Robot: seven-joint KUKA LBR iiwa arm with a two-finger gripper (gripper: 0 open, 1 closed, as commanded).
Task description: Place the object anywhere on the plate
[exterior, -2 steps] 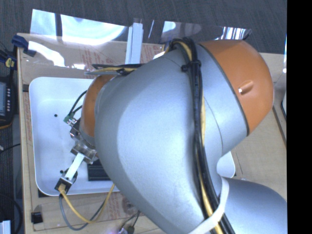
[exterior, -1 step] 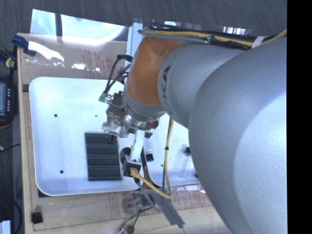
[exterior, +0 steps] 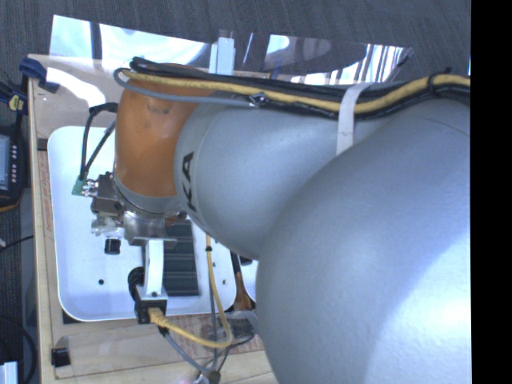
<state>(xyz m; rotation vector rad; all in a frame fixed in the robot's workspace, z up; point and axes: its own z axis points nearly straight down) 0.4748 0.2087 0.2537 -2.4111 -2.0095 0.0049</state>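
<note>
A small black block (exterior: 112,246) (edges blurred) lies in the bin (exterior: 66,214).

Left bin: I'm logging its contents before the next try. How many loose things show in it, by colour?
Black: 1, a small block on the bin floor.
Dark: 1, a speck, too small to identify.
Total: 2 visible. The arm covers much of the left bin, so more may lie hidden under it.
</note>
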